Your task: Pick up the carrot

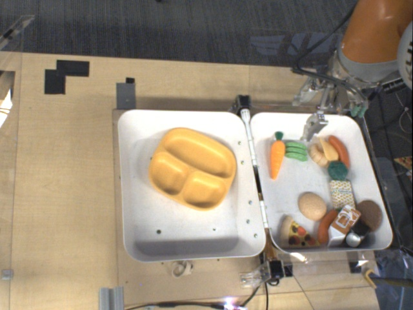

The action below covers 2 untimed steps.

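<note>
The small orange plastic carrot with a green leafy top point(276, 158) is lying in the right-hand shallow white bin point(287, 192), near that bin's left wall and upper edge, its green end pointing toward the back and its tip pointing toward the front. The grey two-finger gripper point(313, 129) is hanging over the back of the same bin, to the right of the carrot and apart from it; whether its fingers are spread or closed cannot be told from this slanted view, and nothing is showing between them. A ridged green plastic piece point(297, 150) is sitting just beside the carrot's upper part, between it and the gripper, and that is looking like the main hazard: a descent that is drifting slightly right is likely to close on the green piece, or on the pale bread-like toy point(321, 151) and the red sausage-like toy point(339, 150) crowding just beyond it. The carrot is also tapering and smooth, so a pinch near the thin tip is probably going to squirt it out sideways. Its closeness to the bin wall is leaving little room for the left finger. The yellow three-section plastic tray point(191, 166) in the left-hand white bin point(139, 237) is sitting well apart and posing no risk.
</note>
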Each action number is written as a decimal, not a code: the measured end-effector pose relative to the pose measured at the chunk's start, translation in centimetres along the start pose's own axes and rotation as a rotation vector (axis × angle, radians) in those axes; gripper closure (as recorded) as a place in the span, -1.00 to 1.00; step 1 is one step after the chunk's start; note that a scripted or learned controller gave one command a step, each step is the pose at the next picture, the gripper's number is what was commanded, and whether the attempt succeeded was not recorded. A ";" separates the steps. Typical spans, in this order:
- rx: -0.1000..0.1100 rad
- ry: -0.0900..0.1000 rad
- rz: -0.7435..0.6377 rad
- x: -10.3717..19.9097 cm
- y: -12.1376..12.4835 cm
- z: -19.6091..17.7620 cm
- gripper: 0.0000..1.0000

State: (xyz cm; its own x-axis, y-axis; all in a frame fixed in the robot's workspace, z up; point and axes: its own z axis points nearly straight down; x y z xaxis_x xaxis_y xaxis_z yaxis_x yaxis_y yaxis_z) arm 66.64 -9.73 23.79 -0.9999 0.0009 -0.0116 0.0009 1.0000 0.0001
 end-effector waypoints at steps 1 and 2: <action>-0.003 0.012 -0.082 1.6 1.4 14.1 -1.00; -0.003 0.026 0.176 0.1 1.0 14.9 -1.00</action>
State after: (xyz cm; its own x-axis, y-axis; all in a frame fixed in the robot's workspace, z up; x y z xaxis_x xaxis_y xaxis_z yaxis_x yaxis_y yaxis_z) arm 66.72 -8.72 8.90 -0.9843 0.1761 0.0148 0.1761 0.9844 0.0028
